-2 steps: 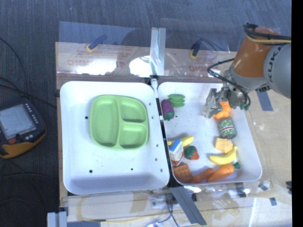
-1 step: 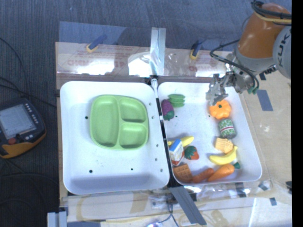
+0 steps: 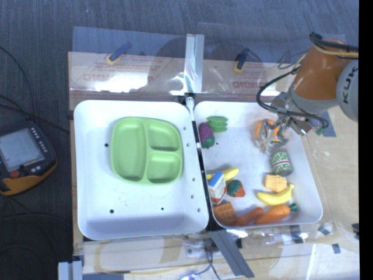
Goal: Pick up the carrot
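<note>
Gripper over right bin, carrot at near edge

Gripper (image 3: pixel 273 134) is hanging near the right bin's (image 3: pixel 310 179) far right corner, over an orange toy (image 3: pixel 260 128); whether it is grasping anything I cannot tell. Carrot (image 3: pixel 273 214) is lying along the bin's near edge, just beside the banana (image 3: pixel 275 197). Green tray (image 3: pixel 145 150) is sitting in the left bin (image 3: pixel 87 174)

orange carrot (image 3: pixel 274 214), green tray (image 3: pixel 146 150) (three compartments)
</note>
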